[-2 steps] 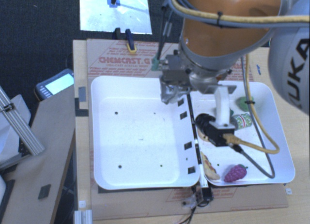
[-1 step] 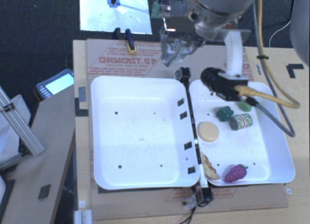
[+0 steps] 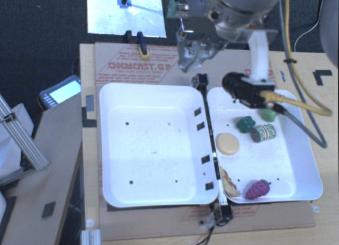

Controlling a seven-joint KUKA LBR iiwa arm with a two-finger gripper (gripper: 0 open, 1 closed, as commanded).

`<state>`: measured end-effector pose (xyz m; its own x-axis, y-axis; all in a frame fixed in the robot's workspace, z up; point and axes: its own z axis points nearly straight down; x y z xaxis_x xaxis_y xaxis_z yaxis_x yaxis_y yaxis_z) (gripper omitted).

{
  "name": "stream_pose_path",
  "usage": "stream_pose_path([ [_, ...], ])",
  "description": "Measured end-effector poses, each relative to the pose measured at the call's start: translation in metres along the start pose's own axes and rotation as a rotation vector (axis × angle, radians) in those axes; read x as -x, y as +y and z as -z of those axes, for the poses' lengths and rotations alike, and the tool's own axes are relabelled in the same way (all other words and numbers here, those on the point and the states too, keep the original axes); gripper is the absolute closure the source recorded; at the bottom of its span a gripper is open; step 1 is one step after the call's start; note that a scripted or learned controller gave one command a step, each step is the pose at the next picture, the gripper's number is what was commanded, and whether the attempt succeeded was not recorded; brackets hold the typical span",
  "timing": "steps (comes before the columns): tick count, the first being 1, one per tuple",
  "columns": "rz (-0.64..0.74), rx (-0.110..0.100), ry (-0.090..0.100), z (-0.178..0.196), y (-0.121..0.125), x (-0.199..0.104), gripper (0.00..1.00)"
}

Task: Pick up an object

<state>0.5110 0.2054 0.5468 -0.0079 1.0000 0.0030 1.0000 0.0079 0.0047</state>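
Step in hand, as judged: approach, with no pick yet made.

Gripper (image 3: 192, 65): poised high at the rear of the bench, over the cardboard sheet (image 3: 139, 65) behind the two bins, near the line of the divider (image 3: 207, 133) between them. Pincer state: cannot tell, as the metal parts blur together against the sheet. No object seen in its grasp.

Candidates for the pick, all lying in the right bin (image 3: 302, 159):
- teal lump (image 3: 245, 124), toward the rear, just beside a small can (image 3: 263, 133) lying on its side;
- green piece (image 3: 268, 115), close behind the can and near a black fitting (image 3: 244, 89) with its yellow cable (image 3: 296, 105);
- tan disc (image 3: 228, 144), flat, near the divider, apart from the rest;
- purple grape cluster (image 3: 257, 189), at the front;
- yellowish item (image 3: 230, 183), pressed against the divider at the front, identity unclear.

Left bin (image 3: 114, 133): not relevant to the pick.

Next move, as judged: travel forward and to the right over the right bin, then descend on one chosen piece. Best prospects: grape cluster or tan disc, both clear of neighbours. Poorer prospects: green piece, crowded by fitting and cable; yellowish item, tight to the wall.
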Motion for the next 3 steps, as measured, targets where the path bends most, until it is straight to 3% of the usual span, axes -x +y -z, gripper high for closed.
stream_pose_path([
  [2, 0.007, 0.004, 0.002, 0.022, 0.000, 0.000, 1.00],
  [3, -0.002, -0.006, -0.003, -0.014, -0.002, -0.030, 1.00],
])
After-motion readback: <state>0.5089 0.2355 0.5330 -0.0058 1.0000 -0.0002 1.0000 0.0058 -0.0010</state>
